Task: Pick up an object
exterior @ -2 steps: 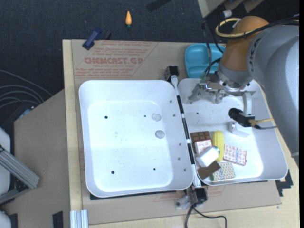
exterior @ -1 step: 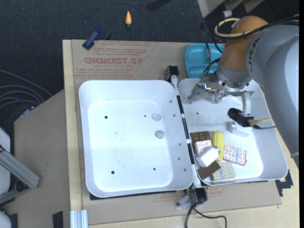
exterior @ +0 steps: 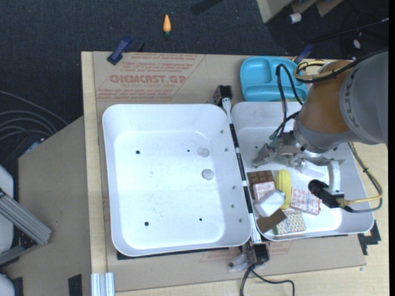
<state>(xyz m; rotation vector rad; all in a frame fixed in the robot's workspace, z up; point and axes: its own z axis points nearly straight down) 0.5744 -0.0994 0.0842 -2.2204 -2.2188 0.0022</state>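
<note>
Over the right bin (exterior: 247, 113), seen from the one camera above, the grey arm with its orange band reaches in from the right and bends down into the bin's upper half; the claw (exterior: 266, 155) sits low there, near the dividing edge between the two bins, and it points toward the left; whether it is spread or pressed together I cannot tell, because the metal parts blur into one shape, and nothing is visibly between them.

At the lower left part of this same bin the objects lie crowded together: a brown chocolate-like block (exterior: 260, 179), a yellow corn cob (exterior: 284, 182) just beside it, a white packet (exterior: 270, 203) under these, a red-and-white patterned packet (exterior: 305, 200) to the right, and a speckled packet (exterior: 291, 224) at the bottom edge; they touch or overlap, probably because the items gathered toward that corner; the claw is above this heap, near it but apart, so I judge that the pick is not yet made and the descent must go lower and toward the heap.

Beside it, the left bin (exterior: 123, 128) holds two small round grey things (exterior: 206, 163); it seems the place for later dropping; a blue tray (exterior: 262, 79) lies behind on the worktop (exterior: 92, 165), outside the task.
</note>
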